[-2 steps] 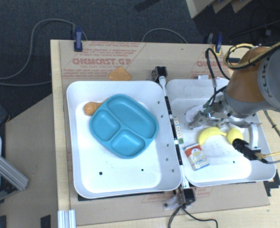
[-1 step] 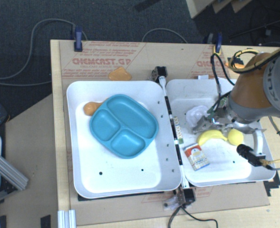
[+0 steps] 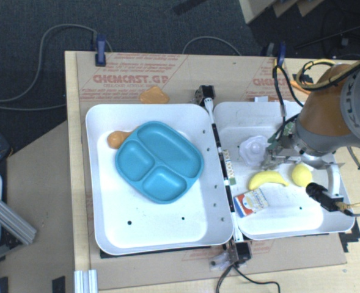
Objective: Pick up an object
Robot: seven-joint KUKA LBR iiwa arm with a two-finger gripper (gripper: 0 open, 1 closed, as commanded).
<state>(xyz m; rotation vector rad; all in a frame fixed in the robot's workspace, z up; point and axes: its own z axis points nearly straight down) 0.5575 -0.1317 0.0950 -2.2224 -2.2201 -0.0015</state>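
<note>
The single overhead view looks down on a bench with two shallow white bins side by side. In the left bin (image 3: 106, 212) lies a blue divided plate (image 3: 159, 160) with three compartments, turned at an angle; an orange rounded object (image 3: 115, 139) peeks out from under its far-left edge, touching the plate. Beyond that bin, on the brown board, sits another small orange piece (image 3: 153, 94).

The right bin (image 3: 277, 221) holds the things within reach of the arm. A yellow banana (image 3: 268, 179), short, curved and smooth, lies near the middle of the bin. Just to its right is a round yellow lemon-like fruit (image 3: 301, 174), close to the banana but apart from it. On the near side of the banana, touching or almost touching it, lies a small flat packet (image 3: 253, 201), white with red and blue print, tilted. On the far side of the banana sits a clear, crumpled plastic object (image 3: 252, 149), hard to make out against the white floor.

The grey arm with its orange band (image 3: 323, 112) comes in from the right, and the gripper (image 3: 277, 157) is down in the right bin, just beyond the banana and beside the clear plastic. Whether the claw is released or clenched cannot be told at this size, and nothing is visibly held in it.
</note>
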